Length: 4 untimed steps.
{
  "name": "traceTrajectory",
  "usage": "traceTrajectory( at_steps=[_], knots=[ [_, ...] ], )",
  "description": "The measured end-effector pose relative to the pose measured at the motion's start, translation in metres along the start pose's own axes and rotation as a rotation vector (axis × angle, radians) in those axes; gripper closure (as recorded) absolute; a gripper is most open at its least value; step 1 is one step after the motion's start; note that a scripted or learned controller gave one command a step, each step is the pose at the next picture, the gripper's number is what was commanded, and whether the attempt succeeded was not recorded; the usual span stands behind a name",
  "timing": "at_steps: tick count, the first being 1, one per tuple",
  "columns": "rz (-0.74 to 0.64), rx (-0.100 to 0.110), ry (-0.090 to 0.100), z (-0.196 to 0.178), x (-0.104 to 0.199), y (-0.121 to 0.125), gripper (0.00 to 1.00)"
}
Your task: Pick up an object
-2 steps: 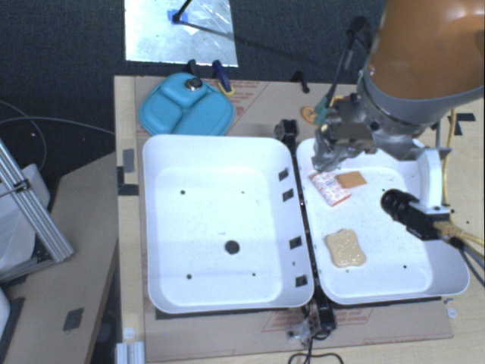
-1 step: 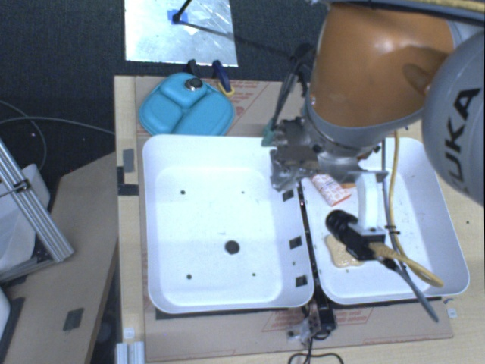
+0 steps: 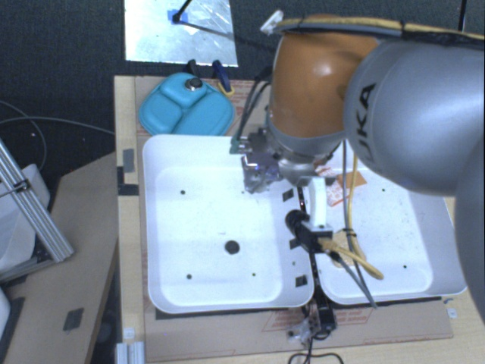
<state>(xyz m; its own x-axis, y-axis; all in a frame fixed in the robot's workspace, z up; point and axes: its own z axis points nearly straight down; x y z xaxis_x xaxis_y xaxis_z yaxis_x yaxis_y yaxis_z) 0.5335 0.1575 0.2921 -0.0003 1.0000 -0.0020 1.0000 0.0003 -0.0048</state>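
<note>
Nothing is judged to be picked up yet: the gripper (image 3: 256, 180) is held low over the far right corner of the left bin (image 3: 149, 226), and whether the jaws are spread or pressed together cannot be told. A small dark round object (image 3: 232, 246) is seen on that bin's floor, well apart from the gripper. A red-and-white item (image 3: 339, 189) in the right bin (image 3: 409, 279) is half hidden by the arm, and a blue container (image 3: 186, 105) is set beyond the bins.
</note>
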Motion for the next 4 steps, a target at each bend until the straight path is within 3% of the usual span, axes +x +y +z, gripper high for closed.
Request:
traceTrajectory(
  at_steps=[1,4],
  knots=[
    [0.003,-0.009,0.003,-0.063,-0.054,-0.033,1.00],
    [-0.010,-0.016,0.005,-0.093,-0.051,-0.030,1.00]
  ],
)
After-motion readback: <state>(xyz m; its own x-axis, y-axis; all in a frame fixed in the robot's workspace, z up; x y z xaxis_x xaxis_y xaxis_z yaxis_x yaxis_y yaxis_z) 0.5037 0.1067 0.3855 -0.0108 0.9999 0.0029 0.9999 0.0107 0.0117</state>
